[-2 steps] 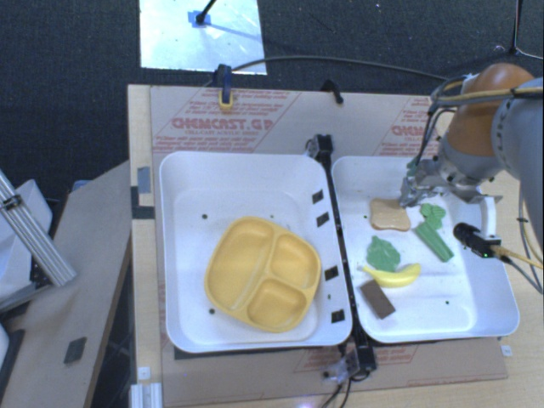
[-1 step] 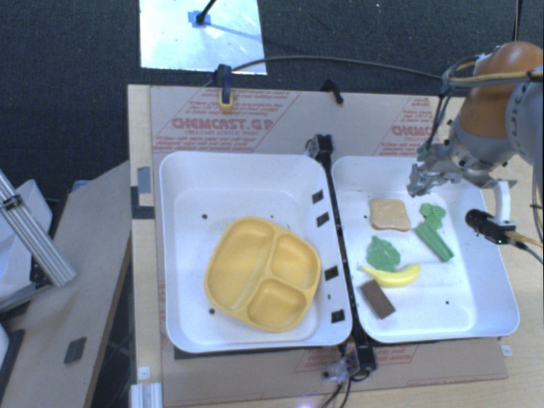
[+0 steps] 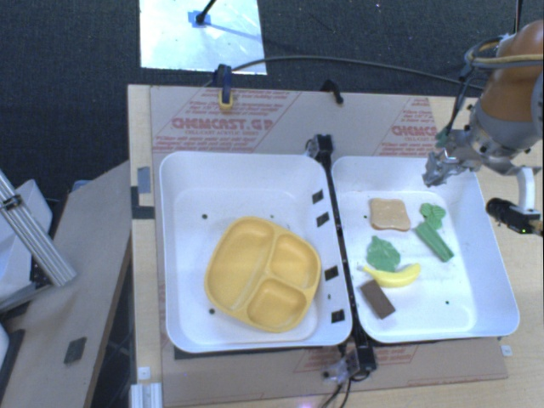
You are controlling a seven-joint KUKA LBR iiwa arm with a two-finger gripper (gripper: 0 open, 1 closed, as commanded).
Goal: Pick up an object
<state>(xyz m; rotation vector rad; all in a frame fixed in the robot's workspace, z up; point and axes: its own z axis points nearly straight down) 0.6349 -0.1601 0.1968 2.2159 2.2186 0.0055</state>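
My hand (image 3: 444, 167) hovers over the far edge of the right bin (image 3: 489, 313); I cannot tell its state

The food pieces lie apart from my hand on the right bin's floor: a slice of toast (image 3: 389, 214) nearest the far side, a green broccoli stalk (image 3: 434, 231) to its right, a leafy green piece (image 3: 382, 252) below the toast, a yellow banana (image 3: 394, 274) just beside that leaf, and a brown block (image 3: 376, 298) closest to the near rim. The left bin (image 3: 183, 330) carries a yellow divided plate (image 3: 263, 273) with three compartments. Both bins sit side by side on a cardboard sheet (image 3: 280, 113) on the worktop (image 3: 93, 228)
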